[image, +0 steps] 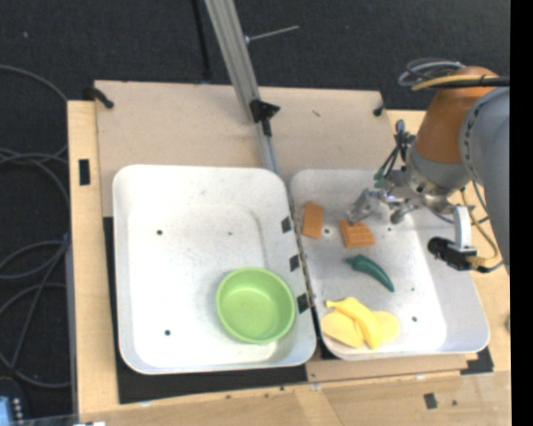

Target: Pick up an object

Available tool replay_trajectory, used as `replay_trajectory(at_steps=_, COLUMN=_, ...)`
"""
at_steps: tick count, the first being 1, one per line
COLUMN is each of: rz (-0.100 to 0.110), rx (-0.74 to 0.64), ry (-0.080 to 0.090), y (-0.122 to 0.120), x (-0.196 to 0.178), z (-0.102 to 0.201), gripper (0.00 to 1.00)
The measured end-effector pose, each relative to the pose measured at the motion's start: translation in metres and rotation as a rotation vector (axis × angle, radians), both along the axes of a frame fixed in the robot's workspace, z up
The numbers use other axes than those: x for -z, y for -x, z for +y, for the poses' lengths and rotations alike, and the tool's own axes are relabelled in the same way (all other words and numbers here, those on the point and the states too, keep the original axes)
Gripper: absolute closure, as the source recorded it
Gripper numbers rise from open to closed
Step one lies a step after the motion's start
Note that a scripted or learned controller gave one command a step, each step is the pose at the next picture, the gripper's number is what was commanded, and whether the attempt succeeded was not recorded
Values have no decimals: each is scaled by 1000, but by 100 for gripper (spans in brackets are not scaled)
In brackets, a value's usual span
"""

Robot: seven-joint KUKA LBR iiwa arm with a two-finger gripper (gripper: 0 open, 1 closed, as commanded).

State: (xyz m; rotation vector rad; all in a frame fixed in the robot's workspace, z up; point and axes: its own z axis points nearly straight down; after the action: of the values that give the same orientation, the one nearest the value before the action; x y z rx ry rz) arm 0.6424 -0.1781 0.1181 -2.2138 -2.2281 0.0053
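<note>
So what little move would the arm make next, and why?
Probably a short drop down and slightly left onto the orange block. The gripper hangs just above and right of it in the right bin, with nothing between its fingers, and that block is closer than the green pepper or bananas.

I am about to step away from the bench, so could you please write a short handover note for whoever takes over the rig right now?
Gripper: low over the right white bin, near its back; nothing seen between its fingers.
Right bin: tan block, orange ridged block, dark green pepper-shaped toy, yellow banana-like bunch.
Left white bin: light green plastic bowl.
Done: nothing lifted.
Left: grasp one object; the orange ridged block lies nearest the gripper.
</note>
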Motion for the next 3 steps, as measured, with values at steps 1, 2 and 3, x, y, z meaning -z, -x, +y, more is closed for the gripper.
replay_trajectory(at_steps=1, rz=-13, rx=1, ry=1, y=-4, x=11, z=-1, gripper=0)
replay_trajectory(at_steps=2, rz=-19, rx=-2, ry=3, y=-6, x=-3, z=-2, gripper=100)
replay_trajectory(at_steps=3, rz=-11, rx=1, ry=1, y=-5, x=-68, z=-4, gripper=100)
